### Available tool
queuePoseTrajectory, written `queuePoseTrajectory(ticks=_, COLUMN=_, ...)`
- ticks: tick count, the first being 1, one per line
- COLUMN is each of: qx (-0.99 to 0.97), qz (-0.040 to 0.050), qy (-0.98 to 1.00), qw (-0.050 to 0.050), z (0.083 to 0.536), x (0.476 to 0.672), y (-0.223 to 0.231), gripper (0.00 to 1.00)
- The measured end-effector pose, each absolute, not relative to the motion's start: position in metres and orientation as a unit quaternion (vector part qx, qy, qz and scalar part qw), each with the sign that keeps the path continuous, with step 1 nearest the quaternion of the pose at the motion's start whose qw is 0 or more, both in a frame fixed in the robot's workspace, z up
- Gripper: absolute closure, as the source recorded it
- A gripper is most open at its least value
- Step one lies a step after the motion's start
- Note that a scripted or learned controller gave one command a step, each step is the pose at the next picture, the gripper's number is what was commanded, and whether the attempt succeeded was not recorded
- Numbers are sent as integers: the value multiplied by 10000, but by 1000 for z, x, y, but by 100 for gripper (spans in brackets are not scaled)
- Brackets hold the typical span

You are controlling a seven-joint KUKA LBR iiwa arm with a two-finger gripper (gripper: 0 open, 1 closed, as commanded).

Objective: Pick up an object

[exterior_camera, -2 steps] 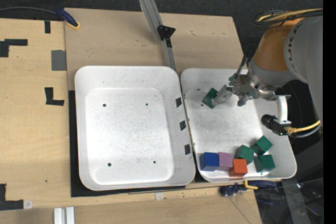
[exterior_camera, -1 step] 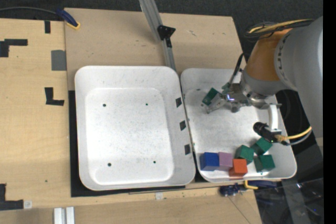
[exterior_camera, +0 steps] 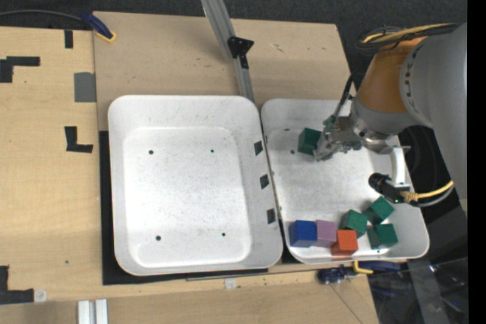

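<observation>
Right now the gripper [exterior_camera: 325, 146] sits low in the right bin [exterior_camera: 319, 186] w/ a dark green block [exterior_camera: 308, 140] touching its left side, apparently at the fingertips, tho whether it's clamped I can't tell.

Wooden bench [exterior_camera: 175, 57]; slanted metal pole [exterior_camera: 215, 0] above.

**Our count of bins and blocks**

We count two white bins [exterior_camera: 186, 106], four green blocks [exterior_camera: 309, 140], one blue block [exterior_camera: 304, 232], one lilac block [exterior_camera: 326, 231], and one orange block [exterior_camera: 346, 241]; seven blocks altogether.
</observation>
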State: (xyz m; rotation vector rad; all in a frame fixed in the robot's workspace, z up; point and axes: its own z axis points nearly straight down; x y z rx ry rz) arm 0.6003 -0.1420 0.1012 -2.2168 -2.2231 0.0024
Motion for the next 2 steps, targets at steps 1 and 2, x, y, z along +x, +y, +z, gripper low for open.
queuePoseTrajectory(ticks=1, qx=-7067, qz=-8, qy=-7075, qw=-15, z=148, x=601, y=-150, gripper=100)
queuePoseTrajectory(ticks=2, qx=-7068, qz=-11, qy=-7074, qw=-23, z=207, x=598, y=-157, gripper=100)
